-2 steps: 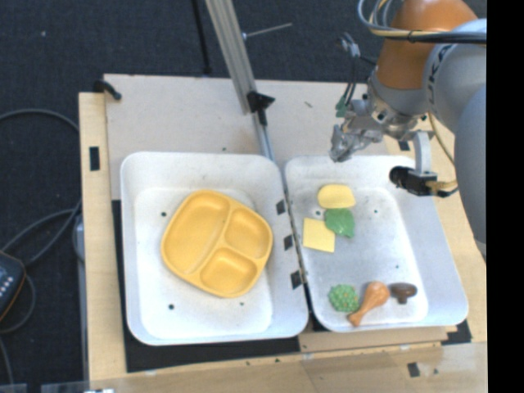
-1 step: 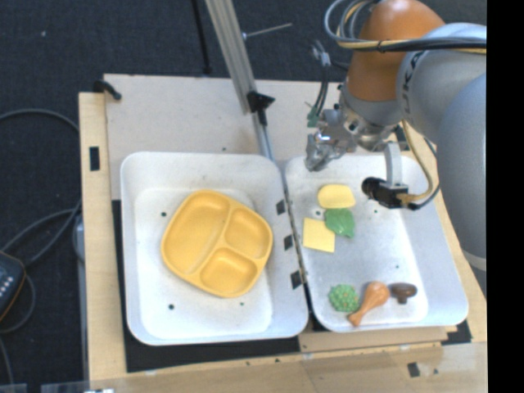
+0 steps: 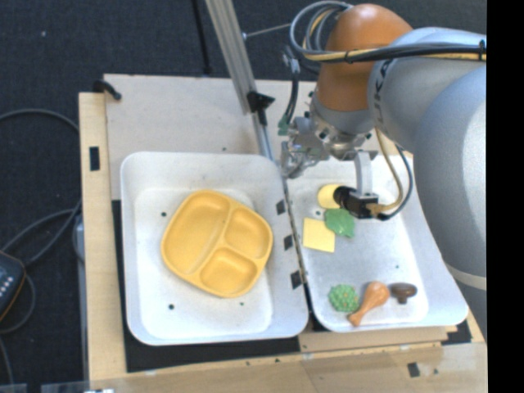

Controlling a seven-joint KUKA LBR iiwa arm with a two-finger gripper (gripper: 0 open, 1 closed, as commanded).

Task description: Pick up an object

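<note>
From where I sit, the gripper point(image 3: 296, 159) hangs over the top left corner of the right bin point(image 3: 426, 256), close to the divide between the two bins, and I cannot tell how it is set. The nearest things to pick lie toward its four to five o'clock: a small yellow lump point(image 3: 329, 195), a green leafy piece point(image 3: 340, 223) touching it below, and a flat yellow square point(image 3: 318, 236) just beside that at its seven o'clock. Farther off at five o'clock, along the bin's near edge, lie a green bumpy piece point(image 3: 344, 298), a drumstick point(image 3: 369, 300) whose long axis runs from seven to one o'clock, and a small brown piece point(image 3: 403, 291). That makes six loose things, one of each. The left bin point(image 3: 147, 301) holds one yellow divided plate point(image 3: 217, 242), at eight o'clock from the gripper.
</note>
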